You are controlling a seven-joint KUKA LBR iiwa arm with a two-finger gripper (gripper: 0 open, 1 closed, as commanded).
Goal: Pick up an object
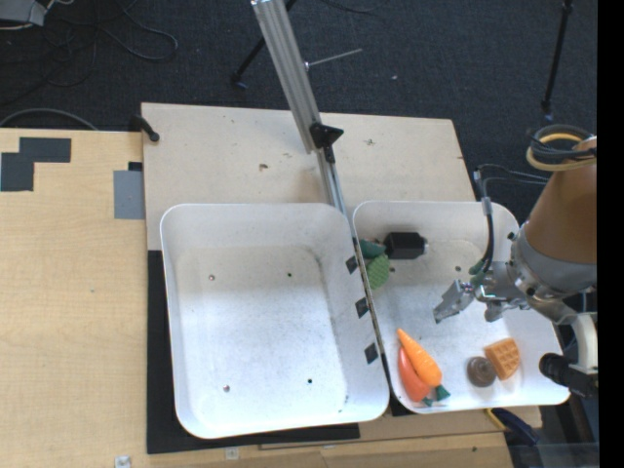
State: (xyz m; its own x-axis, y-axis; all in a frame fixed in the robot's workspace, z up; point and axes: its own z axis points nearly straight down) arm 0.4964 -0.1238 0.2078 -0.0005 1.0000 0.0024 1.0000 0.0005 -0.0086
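- left bin (195,252) sits beside the right bin (439,217) on the bench (244,154)
- hand (456,303) hovers mid right bin, fingers spread a bit, nothing in them
- carrot (419,359), waffle piece (503,357), black block (404,245) lie in that bin

No text, label or number is legible.

A pale wooden bench (244,154) carries two shallow white bins side by side, the left bin (195,398) touching the right bin (458,213) along one edge.
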